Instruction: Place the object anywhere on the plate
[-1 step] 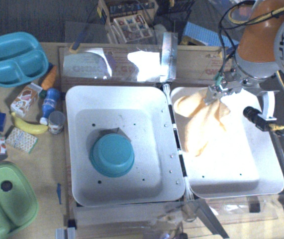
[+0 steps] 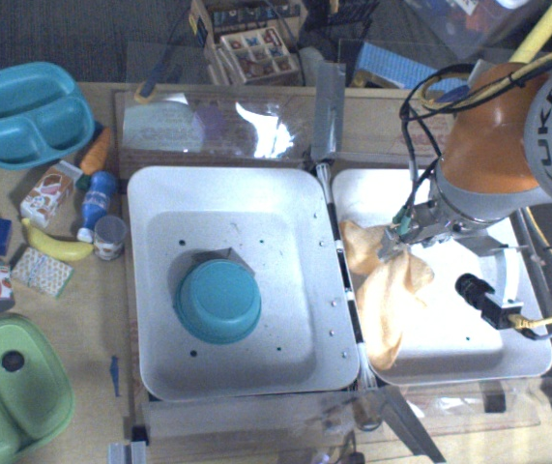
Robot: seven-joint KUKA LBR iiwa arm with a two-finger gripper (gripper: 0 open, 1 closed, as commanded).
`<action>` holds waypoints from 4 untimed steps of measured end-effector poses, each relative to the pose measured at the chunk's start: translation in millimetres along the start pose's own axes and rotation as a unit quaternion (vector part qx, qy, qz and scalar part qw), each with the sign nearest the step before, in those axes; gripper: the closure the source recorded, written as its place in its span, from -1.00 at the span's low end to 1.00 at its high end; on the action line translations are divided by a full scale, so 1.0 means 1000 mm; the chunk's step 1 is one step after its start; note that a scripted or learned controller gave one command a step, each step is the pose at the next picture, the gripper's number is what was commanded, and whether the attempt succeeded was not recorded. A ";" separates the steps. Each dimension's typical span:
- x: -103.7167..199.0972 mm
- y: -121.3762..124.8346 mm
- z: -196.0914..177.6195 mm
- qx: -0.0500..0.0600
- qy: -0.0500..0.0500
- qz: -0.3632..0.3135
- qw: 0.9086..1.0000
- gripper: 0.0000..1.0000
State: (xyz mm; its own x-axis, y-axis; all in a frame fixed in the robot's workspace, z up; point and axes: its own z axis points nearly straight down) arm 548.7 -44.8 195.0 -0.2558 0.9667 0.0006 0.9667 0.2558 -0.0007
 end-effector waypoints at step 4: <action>0.210 0.015 -0.006 0.001 0.000 0.018 1.000 1.00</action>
State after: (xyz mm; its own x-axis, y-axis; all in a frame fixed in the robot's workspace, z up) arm 509.9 162.3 200.8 -0.2208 0.9753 0.0003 0.9753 0.2208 -0.0019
